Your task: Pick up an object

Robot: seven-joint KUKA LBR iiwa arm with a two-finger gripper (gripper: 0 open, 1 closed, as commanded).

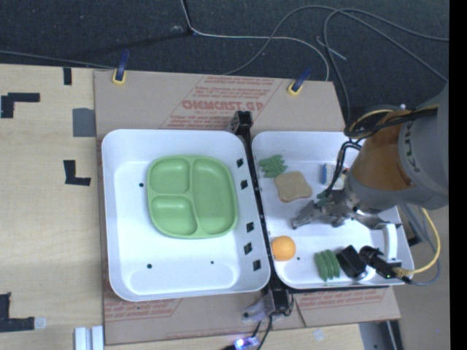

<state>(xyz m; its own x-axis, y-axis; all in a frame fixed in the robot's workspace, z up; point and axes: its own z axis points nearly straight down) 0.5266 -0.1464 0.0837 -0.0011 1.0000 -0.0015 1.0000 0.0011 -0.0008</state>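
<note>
Pickable stuff is all in the right bin [332,138]. A tan bread slice [293,187] lies flat near the bin's middle-left. An orange ball [283,249] sits below it near the divider side. A green leafy piece [272,165] lies above the bread, close to the left wall. A small blue item [323,172] is just right of the bread. A green ridged piece [327,264] lies by the near wall, right of the ball.

The gripper [298,222] is low inside the right bin with its tip pointing left, between the bread slice and the orange ball and apart from both. Can't tell whether the jaws are open or closed at this angle. The grey arm [408,159] with its orange band comes in from the right.

The left bin [117,195] holds a green divided plate [193,196], right side up. Both bins sit on a cardboard sheet [211,100] on the counter [44,217], with a clamp [120,74] at its top left corner.
</note>
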